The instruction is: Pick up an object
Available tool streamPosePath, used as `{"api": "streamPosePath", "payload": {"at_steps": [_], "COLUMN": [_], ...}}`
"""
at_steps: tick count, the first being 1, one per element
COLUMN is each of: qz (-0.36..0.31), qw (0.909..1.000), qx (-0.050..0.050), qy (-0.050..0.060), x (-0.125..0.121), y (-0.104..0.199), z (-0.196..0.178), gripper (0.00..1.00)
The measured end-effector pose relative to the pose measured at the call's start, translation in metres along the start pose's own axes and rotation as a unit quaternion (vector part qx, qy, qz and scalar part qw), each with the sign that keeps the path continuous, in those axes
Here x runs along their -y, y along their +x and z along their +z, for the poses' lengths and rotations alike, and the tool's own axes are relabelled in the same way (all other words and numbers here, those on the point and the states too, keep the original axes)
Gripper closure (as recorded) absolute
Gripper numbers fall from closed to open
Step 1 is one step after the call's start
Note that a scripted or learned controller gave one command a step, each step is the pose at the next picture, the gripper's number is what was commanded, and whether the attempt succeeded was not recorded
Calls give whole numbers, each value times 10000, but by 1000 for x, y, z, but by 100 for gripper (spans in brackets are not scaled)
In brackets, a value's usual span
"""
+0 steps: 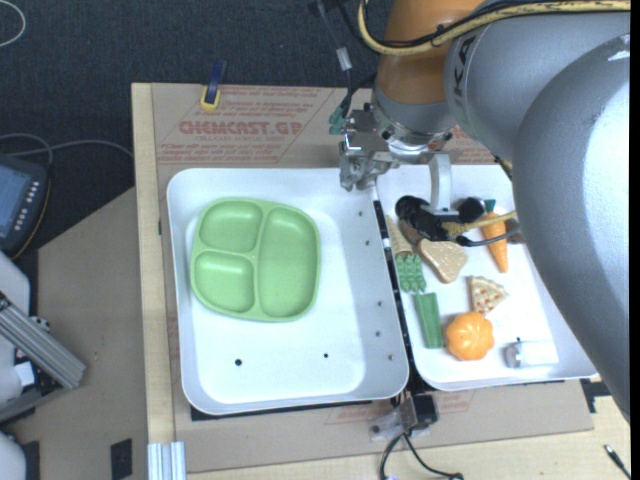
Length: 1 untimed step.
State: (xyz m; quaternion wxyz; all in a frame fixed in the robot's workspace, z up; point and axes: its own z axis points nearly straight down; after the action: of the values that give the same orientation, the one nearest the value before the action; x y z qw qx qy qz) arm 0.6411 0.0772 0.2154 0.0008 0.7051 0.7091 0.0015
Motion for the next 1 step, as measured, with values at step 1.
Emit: {"api": "streamPosePath", "payload": {"at_steps": [1], "qz": [21], "qw": [10000], "qx": [5], "qy": [-3], "x": [-14], "y": [9], "z": [-6], "gripper": [100]}}
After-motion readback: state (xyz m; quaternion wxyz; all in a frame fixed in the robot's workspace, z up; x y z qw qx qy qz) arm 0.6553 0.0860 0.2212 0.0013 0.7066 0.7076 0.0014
